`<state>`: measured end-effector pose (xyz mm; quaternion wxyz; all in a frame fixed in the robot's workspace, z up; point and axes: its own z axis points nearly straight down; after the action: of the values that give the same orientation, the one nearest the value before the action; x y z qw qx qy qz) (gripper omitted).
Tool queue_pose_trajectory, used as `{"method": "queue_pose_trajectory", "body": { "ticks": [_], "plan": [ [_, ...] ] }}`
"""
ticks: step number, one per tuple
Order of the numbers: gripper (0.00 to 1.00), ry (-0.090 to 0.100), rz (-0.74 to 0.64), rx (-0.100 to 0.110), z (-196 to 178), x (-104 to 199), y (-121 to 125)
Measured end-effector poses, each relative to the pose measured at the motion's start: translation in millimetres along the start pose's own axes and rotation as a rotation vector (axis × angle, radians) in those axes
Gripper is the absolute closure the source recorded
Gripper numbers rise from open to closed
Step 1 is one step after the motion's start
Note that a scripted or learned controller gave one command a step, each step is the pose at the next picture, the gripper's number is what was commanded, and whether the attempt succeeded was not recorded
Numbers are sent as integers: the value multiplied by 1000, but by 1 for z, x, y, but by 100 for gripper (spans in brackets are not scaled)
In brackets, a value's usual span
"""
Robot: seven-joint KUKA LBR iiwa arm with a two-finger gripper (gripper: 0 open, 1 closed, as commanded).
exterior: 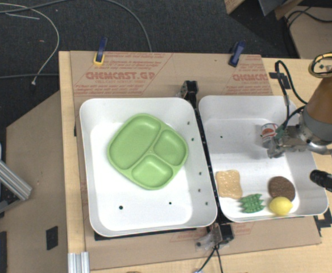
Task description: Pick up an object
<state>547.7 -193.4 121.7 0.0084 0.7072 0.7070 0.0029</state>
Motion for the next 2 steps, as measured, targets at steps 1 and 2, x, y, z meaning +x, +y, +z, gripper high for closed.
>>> {"method": "queue_pose_trajectory", "body": {
  "ticks": [1,2],
  "plan": [
    [100,6,-2,9,-61,4,-3],
    [100,6,-2,9,-107,3,-1]
  ]
}}
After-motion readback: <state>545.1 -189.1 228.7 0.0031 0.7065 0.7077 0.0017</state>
